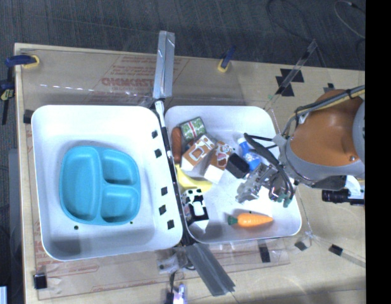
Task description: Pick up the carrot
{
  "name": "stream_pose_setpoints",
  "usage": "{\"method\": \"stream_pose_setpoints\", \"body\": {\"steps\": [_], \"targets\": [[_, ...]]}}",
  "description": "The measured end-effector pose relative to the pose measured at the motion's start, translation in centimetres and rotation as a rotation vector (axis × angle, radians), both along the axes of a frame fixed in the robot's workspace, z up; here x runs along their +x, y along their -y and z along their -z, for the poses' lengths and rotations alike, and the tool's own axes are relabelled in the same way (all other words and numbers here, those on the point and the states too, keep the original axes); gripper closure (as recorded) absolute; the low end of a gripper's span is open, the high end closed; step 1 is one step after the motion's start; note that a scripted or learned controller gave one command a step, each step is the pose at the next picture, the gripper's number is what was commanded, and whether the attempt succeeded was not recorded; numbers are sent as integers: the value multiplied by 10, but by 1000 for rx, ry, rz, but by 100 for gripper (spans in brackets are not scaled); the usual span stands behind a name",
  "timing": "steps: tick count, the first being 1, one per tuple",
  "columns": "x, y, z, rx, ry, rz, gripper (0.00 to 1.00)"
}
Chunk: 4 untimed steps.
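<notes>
An orange carrot [252, 220] with a small green top lies on the floor of the right bin [281, 228], near its front edge. My gripper [249, 192] hangs just above and behind it, reaching in from the right, with nothing seen between its fingers. The carrot lies free, a short gap in front of the fingertips.
The right bin also holds a green carton [193, 128], a brown-and-white box [198, 155], a banana [190, 181], a black-and-white item [196, 208] and a blue packet [248, 153]. A blue divided plate [100, 183] fills the left bin [47, 132].
</notes>
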<state>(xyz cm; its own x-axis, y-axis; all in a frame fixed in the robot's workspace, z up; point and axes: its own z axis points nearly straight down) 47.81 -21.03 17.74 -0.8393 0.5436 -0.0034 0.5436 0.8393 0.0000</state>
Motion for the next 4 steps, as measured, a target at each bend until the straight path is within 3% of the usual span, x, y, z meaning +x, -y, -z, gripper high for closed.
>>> {"method": "stream_pose_setpoints", "body": {"steps": [1,2,3,4], "targets": [[0,1,-58,0,0,-19,0],[-1,-1,18,2,-5,-32,0],[-1,0,18,2,-4,-32,0],[0,0,-52,0,0,-87,0]]}}
